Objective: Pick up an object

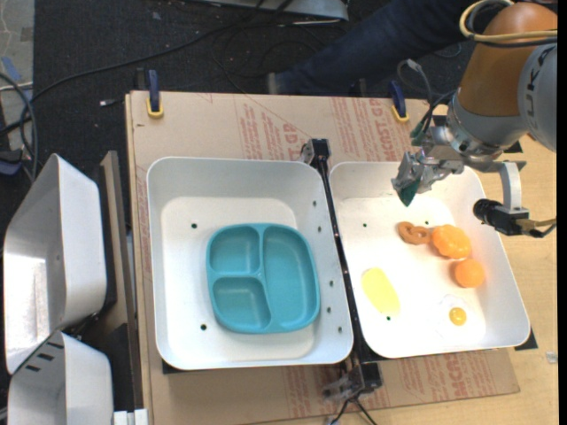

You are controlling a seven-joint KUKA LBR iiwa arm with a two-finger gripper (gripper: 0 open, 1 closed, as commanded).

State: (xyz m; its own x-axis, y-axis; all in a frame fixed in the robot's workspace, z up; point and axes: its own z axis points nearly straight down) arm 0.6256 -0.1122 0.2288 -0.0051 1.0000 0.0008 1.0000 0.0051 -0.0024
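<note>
The right bin (372,184) holds several food toys. An orange pretzel-like piece (413,232) touches an orange lump (452,242). Below them lie a smaller orange ball (469,274), a pale yellow oblong (381,290) and a white fried egg with a yellow yolk (455,315). My gripper (410,187) hangs over the bin's upper part, above and apart from the pretzel piece. Its dark, teal-tipped fingers point down to the left, and nothing shows between them.
The left bin (168,193) holds a teal divided plate (262,277). A black clip (318,149) sits where the bins meet at the back. Grey boxes (49,255) stand off the bench to the left. Cables lie behind the board.
</note>
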